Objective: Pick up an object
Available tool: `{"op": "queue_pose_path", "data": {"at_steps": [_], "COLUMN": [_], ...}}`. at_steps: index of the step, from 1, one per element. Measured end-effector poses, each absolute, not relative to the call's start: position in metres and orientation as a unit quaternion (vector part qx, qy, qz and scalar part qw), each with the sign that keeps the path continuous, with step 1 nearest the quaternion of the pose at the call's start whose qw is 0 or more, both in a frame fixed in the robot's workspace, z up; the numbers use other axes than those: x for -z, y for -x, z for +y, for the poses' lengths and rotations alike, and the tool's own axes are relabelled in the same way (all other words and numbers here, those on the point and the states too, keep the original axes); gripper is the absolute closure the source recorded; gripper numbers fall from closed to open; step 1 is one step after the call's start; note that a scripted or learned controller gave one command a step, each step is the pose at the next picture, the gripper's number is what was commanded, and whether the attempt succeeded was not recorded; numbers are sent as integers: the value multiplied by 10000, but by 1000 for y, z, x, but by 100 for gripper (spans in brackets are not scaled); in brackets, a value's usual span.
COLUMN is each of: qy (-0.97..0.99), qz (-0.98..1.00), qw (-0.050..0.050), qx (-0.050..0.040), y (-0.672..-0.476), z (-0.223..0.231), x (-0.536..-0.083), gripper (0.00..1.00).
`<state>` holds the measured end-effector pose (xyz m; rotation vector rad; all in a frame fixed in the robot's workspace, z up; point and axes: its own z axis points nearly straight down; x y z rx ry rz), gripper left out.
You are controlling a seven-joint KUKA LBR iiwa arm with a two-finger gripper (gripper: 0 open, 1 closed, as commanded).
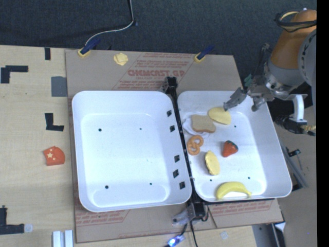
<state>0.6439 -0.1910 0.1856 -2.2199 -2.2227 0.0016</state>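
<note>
Trouble here would most likely come from crowding: the end effector point(245, 98) hangs over the far right corner of the right bin point(272, 153), its two fingers spread apart and, as far as we can see, holding nothing, with one fingertip just beside the pale yellow piece point(220, 116) near the far wall. That piece touches or overlaps the slice of bread point(202, 123), so we judge a closing grip could catch both, or nudge one away and close on air. The far wall of the bin is near, and a finger coming down there could strike the rim instead of reaching the floor. Other candidates lie in the same bin: a pretzel point(194, 145) near the wall next to the left bin, a strawberry point(229, 148) around the middle, a yellow chunk point(212, 163) just nearer, and a banana point(232, 190) against the near wall, where the wall would hinder a grip. The strawberry stands apart from its neighbours and offers the most open room. The left bin point(82, 138) has a bare floor, giving free space to carry things over. On the bench, a small yellow bit point(121, 59) and a red piece point(54, 156) lie outside the bins.
</note>
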Motion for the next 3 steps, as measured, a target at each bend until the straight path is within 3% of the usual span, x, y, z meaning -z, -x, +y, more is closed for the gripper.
{"op": "queue_pose_path", "data": {"at_steps": [1, 2, 3], "qy": [7073, 7059, 7069], "qz": [-7069, -7083, -7073], "qw": [25, -4, -9], "qx": [-21, -2, -4], "y": [-612, -642, -584], "z": [-221, -185, -177], "x": [-101, -84, -86], "gripper": [0, 0, 0]}}
